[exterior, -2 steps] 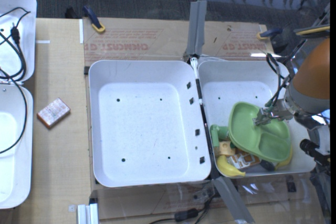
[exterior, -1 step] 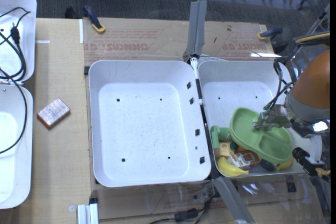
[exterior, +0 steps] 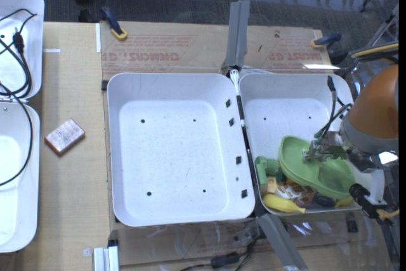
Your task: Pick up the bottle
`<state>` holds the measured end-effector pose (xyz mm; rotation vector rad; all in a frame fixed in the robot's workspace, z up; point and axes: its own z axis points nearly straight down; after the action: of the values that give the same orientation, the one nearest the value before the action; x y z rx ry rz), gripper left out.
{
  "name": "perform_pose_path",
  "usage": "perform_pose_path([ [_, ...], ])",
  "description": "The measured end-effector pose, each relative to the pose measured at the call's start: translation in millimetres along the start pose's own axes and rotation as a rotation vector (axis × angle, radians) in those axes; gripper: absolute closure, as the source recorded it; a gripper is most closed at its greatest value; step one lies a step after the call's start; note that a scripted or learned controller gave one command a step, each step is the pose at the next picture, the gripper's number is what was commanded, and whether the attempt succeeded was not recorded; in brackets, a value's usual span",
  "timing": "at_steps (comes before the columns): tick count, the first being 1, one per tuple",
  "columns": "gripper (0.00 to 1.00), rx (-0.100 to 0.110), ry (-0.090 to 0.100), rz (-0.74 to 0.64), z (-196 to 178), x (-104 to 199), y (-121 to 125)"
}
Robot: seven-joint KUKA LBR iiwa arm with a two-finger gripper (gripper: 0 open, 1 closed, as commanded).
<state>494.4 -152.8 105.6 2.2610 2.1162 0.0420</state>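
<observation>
My gripper (exterior: 316,151) hangs low over the front of the right bin (exterior: 285,105), right above a pile of objects. It sits on or just over a green dish (exterior: 298,165) that lies tilted across the pile. A green rounded thing (exterior: 264,166) pokes out from under the dish's left edge; it may be the bottle, but most of it is hidden. The orange band (exterior: 379,105) of the arm stands at the bin's right wall. Nothing shows as being held by the gripper.
A yellow banana (exterior: 283,203) and a printed packet (exterior: 295,189) lie at the pile's front. The left bin (exterior: 171,89) adjoins at a hinged divider (exterior: 239,130). A small box (exterior: 65,136) rests on the bench to the left. Cables (exterior: 333,117) trail by the arm.
</observation>
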Motion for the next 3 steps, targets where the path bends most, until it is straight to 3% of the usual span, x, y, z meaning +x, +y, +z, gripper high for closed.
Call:
perform_pose_path([
  [1, 0.0, 0.007, 0.016, 0.12, 0.8, -4.2, 1.6],
  [2, 1.0, 0.004, 0.017, 0.115, -7.0, -2.6, 5.1],
  [3, 1.0, 0.003, 0.004, 0.15, 0.1, 0.9, 2.8],
])
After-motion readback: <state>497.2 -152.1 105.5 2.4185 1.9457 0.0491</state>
